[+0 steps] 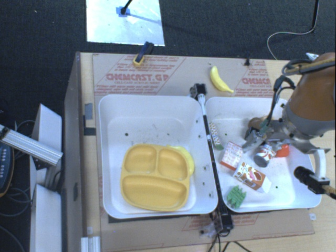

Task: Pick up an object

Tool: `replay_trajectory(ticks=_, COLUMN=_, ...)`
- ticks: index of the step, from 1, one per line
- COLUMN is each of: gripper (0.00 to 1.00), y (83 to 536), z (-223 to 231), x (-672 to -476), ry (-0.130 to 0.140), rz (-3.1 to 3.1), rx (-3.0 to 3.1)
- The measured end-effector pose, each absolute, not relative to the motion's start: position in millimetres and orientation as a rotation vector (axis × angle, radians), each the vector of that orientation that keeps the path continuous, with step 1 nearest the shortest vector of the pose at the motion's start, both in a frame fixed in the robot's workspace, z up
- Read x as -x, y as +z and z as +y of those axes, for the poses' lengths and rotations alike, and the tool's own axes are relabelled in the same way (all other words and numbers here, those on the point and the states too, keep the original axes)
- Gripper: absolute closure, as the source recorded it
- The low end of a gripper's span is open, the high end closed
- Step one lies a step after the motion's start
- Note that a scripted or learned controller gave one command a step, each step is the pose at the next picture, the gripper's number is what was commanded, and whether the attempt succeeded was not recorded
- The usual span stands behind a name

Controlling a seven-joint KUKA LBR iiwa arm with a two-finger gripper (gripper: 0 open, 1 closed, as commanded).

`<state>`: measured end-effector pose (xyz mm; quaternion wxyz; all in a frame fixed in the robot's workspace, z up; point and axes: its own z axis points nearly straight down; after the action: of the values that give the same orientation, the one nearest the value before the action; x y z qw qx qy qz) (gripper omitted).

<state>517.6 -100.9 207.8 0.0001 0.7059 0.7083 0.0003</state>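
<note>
Even, fairly bright overhead light, slightly cool in tint. The white bins (152,106) show soft, faint shadows; a pale sheet (124,14) on the dark floor (37,35) glares. The picture is soft and grainy throughout.

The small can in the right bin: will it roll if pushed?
Probably. The small can looks round and tilted, so a nudge may roll it toward the carton. Its smooth side could slip. It seems light and stiff.

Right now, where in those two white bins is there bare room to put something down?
Left bin: bare floor behind the yellow tray. Right bin: crowded in the middle around the gripper, carton and green toy; free strip near the back wall.
</note>
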Motion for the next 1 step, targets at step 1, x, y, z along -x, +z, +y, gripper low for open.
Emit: replay_trajectory(ticks=1, gripper=0.00, y=163.0, z=-150.1, x=-530.2, ry=-0.001, rz=2.221, rx=-2.220)
